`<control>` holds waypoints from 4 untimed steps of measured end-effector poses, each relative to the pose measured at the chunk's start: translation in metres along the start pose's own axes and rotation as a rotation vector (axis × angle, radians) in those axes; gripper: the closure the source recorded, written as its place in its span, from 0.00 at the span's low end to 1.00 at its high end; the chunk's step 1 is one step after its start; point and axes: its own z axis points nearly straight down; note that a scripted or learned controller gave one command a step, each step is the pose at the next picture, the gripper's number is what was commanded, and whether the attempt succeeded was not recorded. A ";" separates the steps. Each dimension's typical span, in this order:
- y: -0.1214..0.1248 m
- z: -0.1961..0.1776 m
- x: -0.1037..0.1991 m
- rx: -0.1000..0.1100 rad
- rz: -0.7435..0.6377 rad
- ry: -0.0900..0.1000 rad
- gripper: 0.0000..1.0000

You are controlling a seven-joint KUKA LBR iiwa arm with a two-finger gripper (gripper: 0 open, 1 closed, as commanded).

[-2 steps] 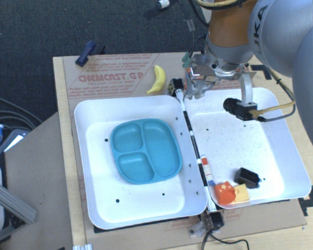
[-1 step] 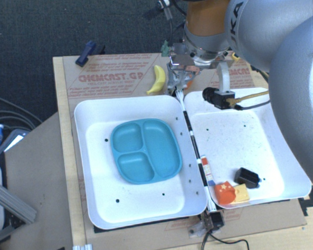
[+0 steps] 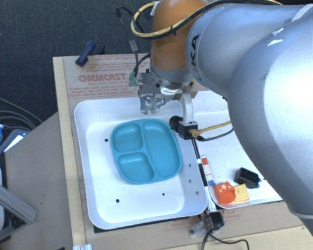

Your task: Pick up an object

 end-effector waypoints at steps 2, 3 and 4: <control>-0.076 0.062 -0.029 0.001 0.002 -0.001 0.00; -0.075 0.051 -0.029 -0.002 0.004 0.000 1.00; -0.111 -0.042 0.008 -0.003 0.000 0.000 1.00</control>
